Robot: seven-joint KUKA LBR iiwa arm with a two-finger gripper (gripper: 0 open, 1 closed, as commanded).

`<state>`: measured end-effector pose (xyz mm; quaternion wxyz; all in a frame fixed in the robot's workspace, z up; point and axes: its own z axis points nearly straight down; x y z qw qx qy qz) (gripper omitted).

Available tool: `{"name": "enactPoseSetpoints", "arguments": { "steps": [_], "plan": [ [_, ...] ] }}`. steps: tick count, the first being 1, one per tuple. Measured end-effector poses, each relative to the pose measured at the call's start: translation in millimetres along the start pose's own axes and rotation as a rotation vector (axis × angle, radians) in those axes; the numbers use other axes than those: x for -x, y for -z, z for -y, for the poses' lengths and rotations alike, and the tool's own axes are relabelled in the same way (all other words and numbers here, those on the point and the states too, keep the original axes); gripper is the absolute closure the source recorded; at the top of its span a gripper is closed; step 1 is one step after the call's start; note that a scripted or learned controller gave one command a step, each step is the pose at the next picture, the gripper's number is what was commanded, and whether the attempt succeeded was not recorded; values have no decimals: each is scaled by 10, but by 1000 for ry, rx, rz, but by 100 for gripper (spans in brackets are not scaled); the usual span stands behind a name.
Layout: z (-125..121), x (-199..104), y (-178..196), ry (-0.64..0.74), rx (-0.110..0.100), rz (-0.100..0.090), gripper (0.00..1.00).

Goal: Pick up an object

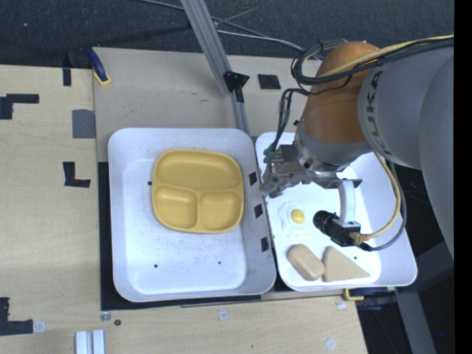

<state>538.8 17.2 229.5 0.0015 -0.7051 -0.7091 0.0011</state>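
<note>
Over the right bin, nothing visibly in my grasp.

My gripper hangs at the upper left of the right bin, close to the wall it shares with the left bin; the wrist body hides my fingers, so I cannot tell whether they are spread or closed. Just below me, on the bin floor, lies a fried egg toy, white with a yellow yolk. Nearer the front edge sit a tan bread roll and a pale wedge-shaped piece, side by side and about touching. A black cable connector hangs from my wrist, above the wedge. In the left bin, a yellow divided plate rests alone, well apart from me.
</note>
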Motion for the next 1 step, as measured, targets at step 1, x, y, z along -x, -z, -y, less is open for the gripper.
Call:
{"name": "enactPoseSetpoints", "arguments": {
  "steps": [1],
  "plan": [
    [44, -482, -117, 0, 0, 1, 100]
  ]
}}
